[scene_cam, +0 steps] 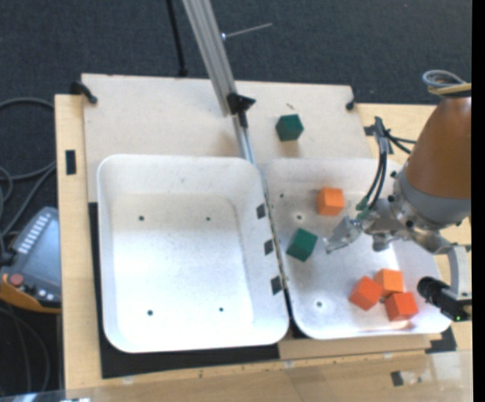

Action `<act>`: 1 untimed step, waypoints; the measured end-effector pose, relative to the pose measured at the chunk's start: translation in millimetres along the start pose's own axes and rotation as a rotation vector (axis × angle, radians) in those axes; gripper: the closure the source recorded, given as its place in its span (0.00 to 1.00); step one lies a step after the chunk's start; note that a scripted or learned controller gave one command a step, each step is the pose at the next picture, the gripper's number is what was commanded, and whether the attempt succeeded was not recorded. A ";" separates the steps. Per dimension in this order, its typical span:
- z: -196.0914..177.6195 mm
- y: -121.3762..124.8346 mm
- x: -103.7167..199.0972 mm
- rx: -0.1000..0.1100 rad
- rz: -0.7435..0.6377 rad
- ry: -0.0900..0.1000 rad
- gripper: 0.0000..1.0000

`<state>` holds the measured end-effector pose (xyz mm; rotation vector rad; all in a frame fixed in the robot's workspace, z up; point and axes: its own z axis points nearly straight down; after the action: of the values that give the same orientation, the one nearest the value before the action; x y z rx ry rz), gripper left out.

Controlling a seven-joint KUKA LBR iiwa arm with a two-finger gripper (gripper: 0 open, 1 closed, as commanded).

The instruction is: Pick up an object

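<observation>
You see two-finger gripper (348, 233) over right white bin (309, 318), finger spread unreadable, nothing visibly held. Small green cube (301, 244) lies just left of tip, near bin divider. Orange cube (331, 200) sits above; three orange blocks (383, 294) cluster at lower right. Another green cube (289, 127) rests on bench board (158, 115).

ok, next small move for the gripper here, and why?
Probably a short slide toward the left bin and down over the green cube. The gripper sits in the right bin just beside that cube, with nothing visibly between its fingers. That cube lies apart from the others, while the orange cubes are bunched together near the arm.
</observation>
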<state>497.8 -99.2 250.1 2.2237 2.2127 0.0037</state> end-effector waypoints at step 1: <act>-7.6 65.3 18.4 -0.001 -0.011 0.001 0.00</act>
<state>563.2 -81.1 258.1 2.2115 2.2249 0.0051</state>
